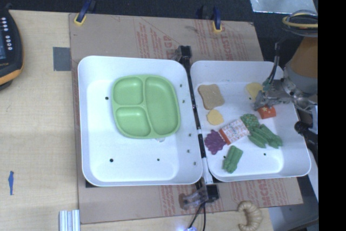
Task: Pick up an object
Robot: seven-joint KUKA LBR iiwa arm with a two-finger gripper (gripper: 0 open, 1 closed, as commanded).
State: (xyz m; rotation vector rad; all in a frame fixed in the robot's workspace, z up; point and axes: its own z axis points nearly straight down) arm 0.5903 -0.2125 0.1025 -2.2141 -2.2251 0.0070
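The small red-orange block (267, 112) sits near the right wall of the right bin (303, 167), and the gripper (268, 97) hovers right over its upper edge, perhaps touching it. Whether the gripper is spread or clenched, I cannot tell from this slant, and nothing shows the block held. To do this well, my read is a straight drop centred on the block, close, then a vertical lift, no sideways drag.

Working out from the block: a yellow piece (253, 89) lies just up and left of it, half tucked under the gripper, a likely accidental catch. Just below and left of the block sprawls a green leafy bunch (260, 132), close enough to snag. Further left of the block: a red-and-white packet (234, 130), a yellow round (214, 116), a tan toast slice (211, 96), purple grapes (214, 141), a green piece (232, 159). Far left of the block, the left bin (92, 170) carries a green divided plate (145, 106).
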